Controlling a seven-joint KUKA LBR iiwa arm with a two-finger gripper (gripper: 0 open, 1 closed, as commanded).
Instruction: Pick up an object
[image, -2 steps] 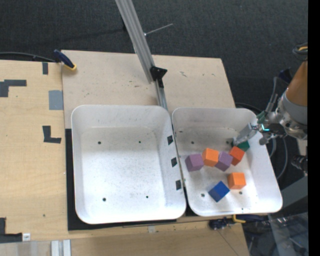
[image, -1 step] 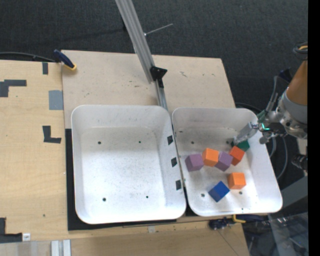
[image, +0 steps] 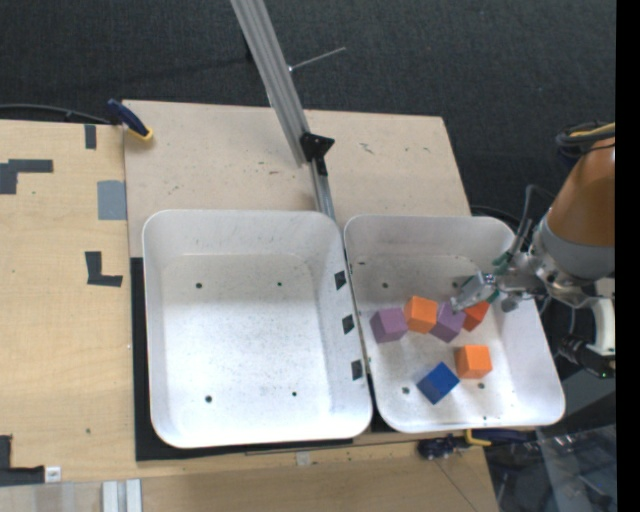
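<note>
in right bin (image: 520, 395): gripper (image: 468, 297) low over purple cube (image: 449, 322); finger state unclear.

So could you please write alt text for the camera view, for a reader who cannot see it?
A gripper reaches from the right into the right bin, among purple, orange, blue and red blocks. The left bin sits beside it on the bench.

The gripper (image: 470, 295) is hanging inside the right bin (image: 520, 400), and five blocks are sitting around it: one (image: 449, 322) right beneath, one (image: 476, 314) touching that one's right side, two (image: 422, 313) (image: 389, 324) just left, two more (image: 473, 360) (image: 437, 383) nearer the camera. The left bin (image: 160, 300) is lying well away left.
</note>
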